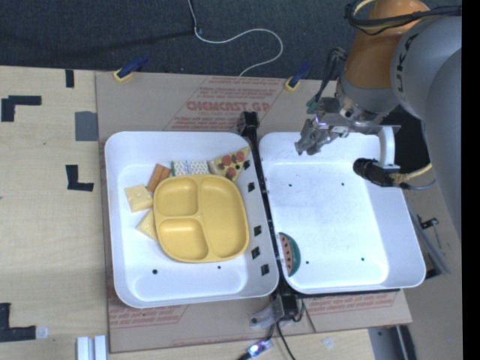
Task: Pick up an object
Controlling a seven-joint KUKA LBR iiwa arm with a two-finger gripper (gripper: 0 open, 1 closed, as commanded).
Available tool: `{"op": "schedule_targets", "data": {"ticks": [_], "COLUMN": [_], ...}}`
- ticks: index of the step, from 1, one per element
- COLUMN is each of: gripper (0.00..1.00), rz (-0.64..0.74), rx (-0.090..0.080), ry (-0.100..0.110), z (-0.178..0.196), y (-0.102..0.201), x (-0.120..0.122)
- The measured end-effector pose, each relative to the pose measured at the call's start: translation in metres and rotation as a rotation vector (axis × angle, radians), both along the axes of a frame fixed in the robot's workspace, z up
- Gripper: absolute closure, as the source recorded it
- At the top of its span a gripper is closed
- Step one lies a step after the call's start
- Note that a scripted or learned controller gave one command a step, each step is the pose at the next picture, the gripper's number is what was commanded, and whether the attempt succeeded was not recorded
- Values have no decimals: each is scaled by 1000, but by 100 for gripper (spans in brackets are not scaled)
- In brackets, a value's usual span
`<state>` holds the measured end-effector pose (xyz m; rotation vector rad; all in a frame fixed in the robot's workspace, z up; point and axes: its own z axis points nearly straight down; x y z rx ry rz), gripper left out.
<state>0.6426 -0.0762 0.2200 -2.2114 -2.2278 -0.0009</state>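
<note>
My gripper [310, 142] hangs over the back left corner of the right bin [345, 216], with nothing visible between its fingers. A yellow divided plate [201, 217] lies in the middle of the left bin [127, 276]. Around its back and left edge lie small toy foods: a pale yellow cheese block [139, 198], an orange-brown piece [158, 175], a speckled strip [190, 168] and a pizza-like slice [231, 162]. A watermelon slice [289, 252] rests against the right bin's left wall near the front.
The bins stand on a cardboard sheet [217, 103] held by clamps at its back edge. A white cable [225, 36] loops behind the bins. A black cable [390, 175] trails from the wrist over the right bin's right rim.
</note>
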Motion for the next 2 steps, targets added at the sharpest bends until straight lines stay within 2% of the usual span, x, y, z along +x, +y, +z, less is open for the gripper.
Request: {"op": "schedule_targets", "data": {"ticks": [1, 2], "gripper": [100, 100], "rz": [-1, -2], "rx": [-1, -1], "ry": [-1, 1], "z": [0, -6], "y": [46, 93], "x": [15, 17]}}
